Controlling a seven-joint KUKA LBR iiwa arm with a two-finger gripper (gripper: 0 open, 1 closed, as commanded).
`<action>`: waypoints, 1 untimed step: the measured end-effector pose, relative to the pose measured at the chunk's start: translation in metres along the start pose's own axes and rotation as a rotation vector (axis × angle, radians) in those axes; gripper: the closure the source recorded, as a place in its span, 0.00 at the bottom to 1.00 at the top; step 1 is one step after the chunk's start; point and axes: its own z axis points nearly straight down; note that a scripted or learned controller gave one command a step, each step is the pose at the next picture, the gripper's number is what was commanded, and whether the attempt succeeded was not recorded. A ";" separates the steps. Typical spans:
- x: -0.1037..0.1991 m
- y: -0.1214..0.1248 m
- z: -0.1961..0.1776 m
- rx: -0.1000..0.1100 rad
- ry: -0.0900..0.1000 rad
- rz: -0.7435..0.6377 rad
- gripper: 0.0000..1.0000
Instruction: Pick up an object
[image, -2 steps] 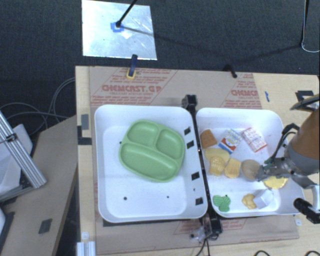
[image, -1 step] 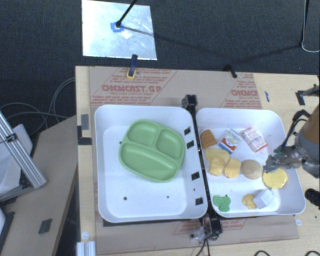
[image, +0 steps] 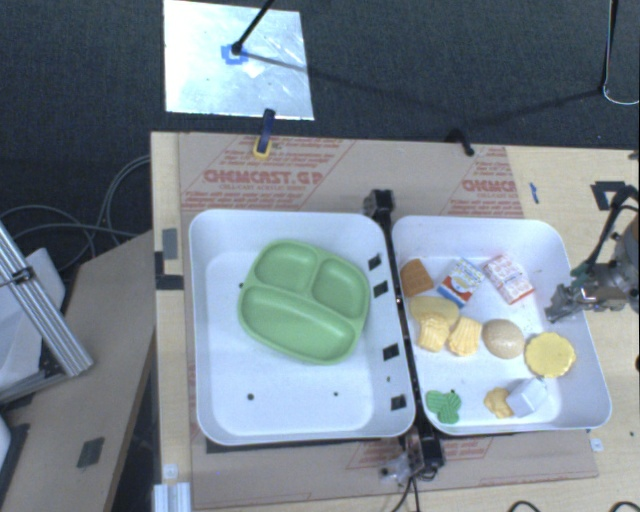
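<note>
The right bin (image: 572, 262) holds several toy foods. Among them are a brown bread piece (image: 415, 273), a white, blue and red packet (image: 461, 281) and a red and white packet (image: 508, 277). Yellow corn pieces (image: 447, 333), a beige egg shape (image: 503, 338) and a round yellow disc (image: 549, 354) lie lower down. A green leafy piece (image: 444, 404), a small orange piece (image: 497, 402) and a white block (image: 527, 396) lie along the front. My gripper (image: 568, 300) hangs over the bin's right rim, just above the yellow disc, and nothing is seen held in it.
The left bin (image: 215, 330) holds a green divided plate (image: 303, 300). A black divider with clips (image: 395, 300) runs between the bins. Cardboard (image: 330, 170) lies under both. A metal sheet (image: 238, 60) lies beyond the bench, and a side table (image: 90, 330) stands to the left.
</note>
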 end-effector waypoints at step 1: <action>0.000 0.001 -0.002 0.005 0.002 0.000 1.00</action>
